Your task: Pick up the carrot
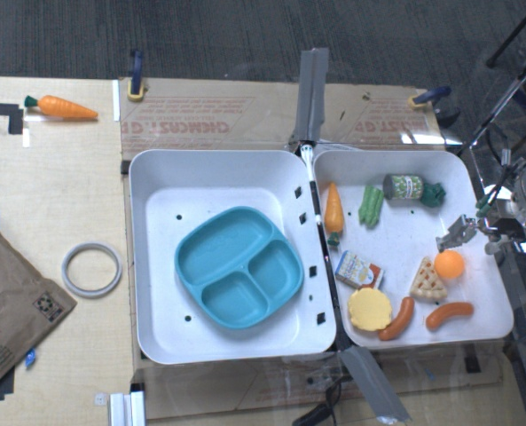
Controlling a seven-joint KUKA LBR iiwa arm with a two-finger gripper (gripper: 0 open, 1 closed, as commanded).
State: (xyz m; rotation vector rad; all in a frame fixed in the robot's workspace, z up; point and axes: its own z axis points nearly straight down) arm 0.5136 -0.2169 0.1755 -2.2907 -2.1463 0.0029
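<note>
Carrot (333, 209): lay lengthwise in the right bin (475, 177), against its left wall beside the divider between the two bins, tip toward the far side. Claw (462, 232): stood at the right bin's right edge, well apart from the carrot, across the full width of the bin; whether it was spread or pressed together could not be told, and nothing showed between its tips. Other contents of the right bin: green pepper (371, 205), dark bottle (404, 187), small carton (358, 270), yellow disc (370, 309), two sausages (397, 319) (449, 315), pizza slice (428, 281), and an orange ball (450, 264) just below the claw. Left bin (156, 238): held a blue divided plate (239, 266). Second carrot (63, 108): lay on the desk (50, 202) at far left, outside both bins.
</note>
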